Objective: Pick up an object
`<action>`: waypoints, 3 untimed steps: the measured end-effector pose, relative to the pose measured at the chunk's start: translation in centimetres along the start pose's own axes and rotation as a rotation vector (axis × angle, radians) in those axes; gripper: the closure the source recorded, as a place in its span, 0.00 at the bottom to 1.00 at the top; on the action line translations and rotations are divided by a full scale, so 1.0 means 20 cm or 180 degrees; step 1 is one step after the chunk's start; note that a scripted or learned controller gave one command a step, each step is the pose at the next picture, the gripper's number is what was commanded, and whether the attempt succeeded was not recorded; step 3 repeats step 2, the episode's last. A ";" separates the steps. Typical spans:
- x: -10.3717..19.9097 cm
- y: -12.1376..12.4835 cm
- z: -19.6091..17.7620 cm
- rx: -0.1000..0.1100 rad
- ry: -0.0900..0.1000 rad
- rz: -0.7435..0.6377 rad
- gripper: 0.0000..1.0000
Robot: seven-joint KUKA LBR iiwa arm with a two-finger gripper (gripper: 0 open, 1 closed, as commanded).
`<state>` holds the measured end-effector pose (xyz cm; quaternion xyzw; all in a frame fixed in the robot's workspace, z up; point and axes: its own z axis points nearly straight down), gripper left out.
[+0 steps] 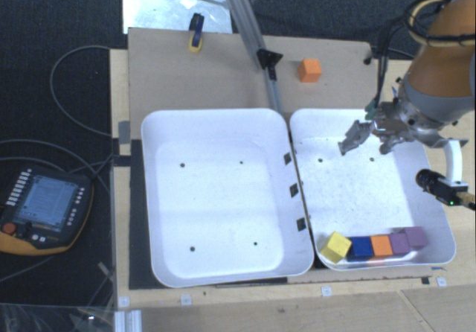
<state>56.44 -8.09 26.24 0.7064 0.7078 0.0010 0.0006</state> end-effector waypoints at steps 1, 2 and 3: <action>-0.43 -0.22 -0.14 -0.0007 -0.0017 0.0029 0.00; -0.62 -0.37 -0.07 0.0004 -0.0011 0.0020 0.00; -0.62 -0.37 -0.07 0.0004 -0.0011 0.0020 0.00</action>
